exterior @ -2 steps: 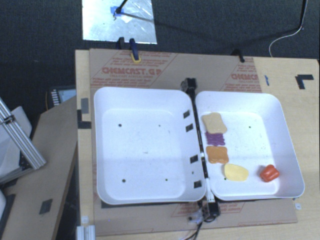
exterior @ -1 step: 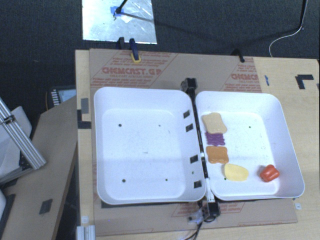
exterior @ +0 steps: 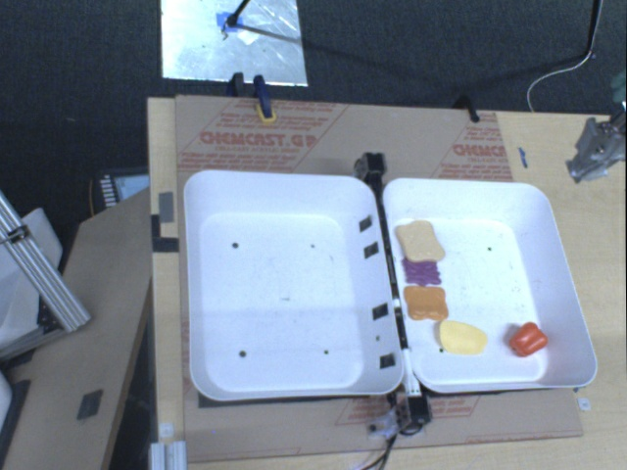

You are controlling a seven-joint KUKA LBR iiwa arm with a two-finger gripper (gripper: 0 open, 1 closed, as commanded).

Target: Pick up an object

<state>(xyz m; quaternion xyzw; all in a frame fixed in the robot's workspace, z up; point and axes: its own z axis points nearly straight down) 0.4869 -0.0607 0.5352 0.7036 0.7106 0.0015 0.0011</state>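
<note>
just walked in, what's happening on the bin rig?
Nothing is being handled yet. The gripper sits at the right edge of the view, above the bench and outside the right bin. That bin holds five pieces: a tan toast shape, a purple piece, an orange piece, a yellow piece and a red piece. All lie untouched.

A pale grey, angular metal gripper [exterior: 595,152] is showing beyond the upper right corner of the right shallow white plastic bin [exterior: 554,225], looking blurred, with faceted silvery surfaces.
</note>
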